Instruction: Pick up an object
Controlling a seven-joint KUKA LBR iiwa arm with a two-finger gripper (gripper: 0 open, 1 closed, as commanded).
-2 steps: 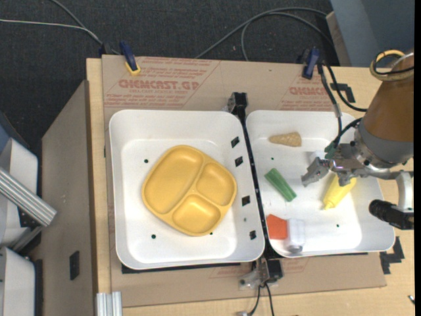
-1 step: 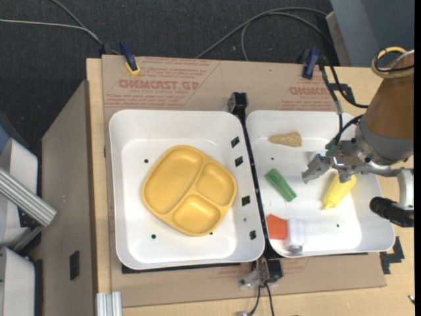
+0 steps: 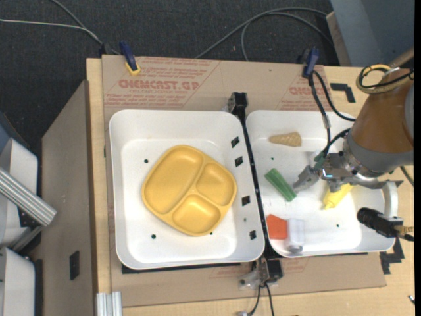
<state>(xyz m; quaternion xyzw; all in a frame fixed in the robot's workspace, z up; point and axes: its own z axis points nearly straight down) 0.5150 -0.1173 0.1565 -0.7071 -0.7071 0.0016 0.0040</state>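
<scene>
Several candidates lie in the right bin (image 3: 368, 242) and we judge ourselves mid-approach: our pincer (image 3: 309, 177), fingers spread and empty, hovers just right of the green block (image 3: 279, 184), so next we must descend and close.

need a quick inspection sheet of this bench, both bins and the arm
surface: cardboard-topped bench bearing two shallow white bins side by side, left bin and right bin.
job's things: right bin holds a green block, a tan cone-shaped piece, a yellow object and an orange block next to a pale clear piece.
clutter: yellow divided tray lying in the left bin.
grippers: tool over the right bin, between the green block and the yellow object; nothing visible in its grasp.
cables: dark cables run across the floor to the bench's far edge; one trails over the right bin.
surroundings: dark carpet, blue clamps on the far edge.
</scene>
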